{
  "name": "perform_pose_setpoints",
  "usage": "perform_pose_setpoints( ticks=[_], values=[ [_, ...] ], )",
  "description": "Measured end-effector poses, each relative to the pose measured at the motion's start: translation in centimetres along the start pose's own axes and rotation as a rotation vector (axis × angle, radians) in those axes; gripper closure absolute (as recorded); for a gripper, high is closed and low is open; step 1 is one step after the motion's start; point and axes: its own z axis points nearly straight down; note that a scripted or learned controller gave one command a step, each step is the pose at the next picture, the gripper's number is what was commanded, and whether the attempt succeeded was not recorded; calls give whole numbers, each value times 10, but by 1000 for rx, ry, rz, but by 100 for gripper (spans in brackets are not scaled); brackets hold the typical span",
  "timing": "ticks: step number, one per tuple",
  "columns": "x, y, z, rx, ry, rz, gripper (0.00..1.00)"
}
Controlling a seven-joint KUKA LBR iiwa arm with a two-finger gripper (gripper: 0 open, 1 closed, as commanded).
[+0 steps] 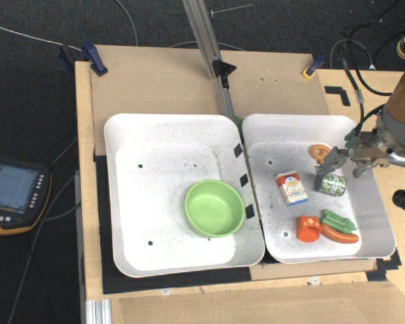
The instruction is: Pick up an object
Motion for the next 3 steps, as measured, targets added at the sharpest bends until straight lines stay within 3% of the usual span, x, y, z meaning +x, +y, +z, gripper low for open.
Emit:
perform_pose_setpoints(
  ticks=[3],
  values=[
    [3,8,136,-1,0,0,0]
  ],
)
